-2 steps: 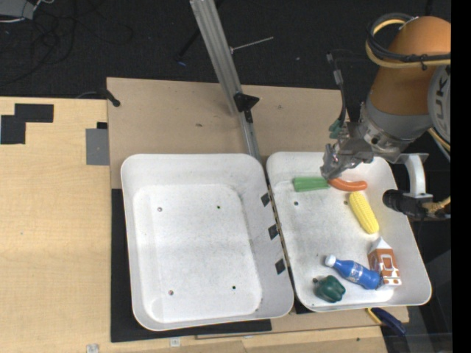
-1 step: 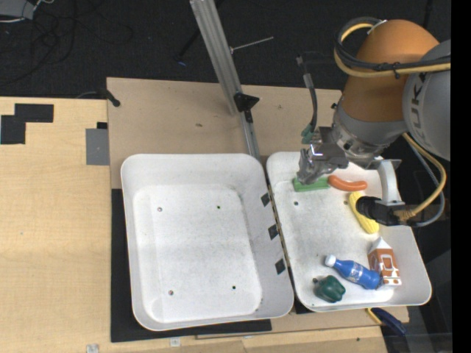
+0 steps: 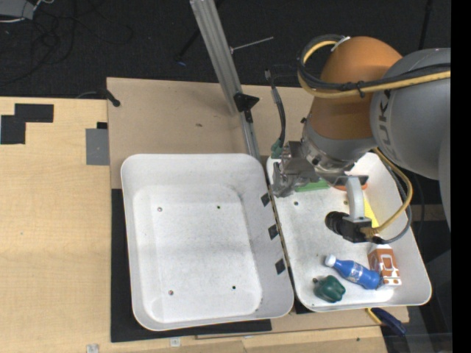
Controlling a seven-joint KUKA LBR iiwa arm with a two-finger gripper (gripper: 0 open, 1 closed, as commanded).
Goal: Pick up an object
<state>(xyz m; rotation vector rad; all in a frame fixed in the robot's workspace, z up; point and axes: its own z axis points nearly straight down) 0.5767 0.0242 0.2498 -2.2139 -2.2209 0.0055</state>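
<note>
Gripper (image 3: 288,176) over right bin (image 3: 412,289), labels unreadable

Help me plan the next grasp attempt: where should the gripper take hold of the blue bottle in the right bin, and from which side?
Probably the blue bottle at mid-body, approached from straight above. It lies flat on the right bin, white cap toward the left, so the fingers should close across its narrow width. The orange packet sits close at its base end, so stay nearer the middle.

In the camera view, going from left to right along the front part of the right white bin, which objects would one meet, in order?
Dark green rounded object → blue plastic bottle with a white cap → orange and white flat packet. All three lie in the right white bin.
</note>
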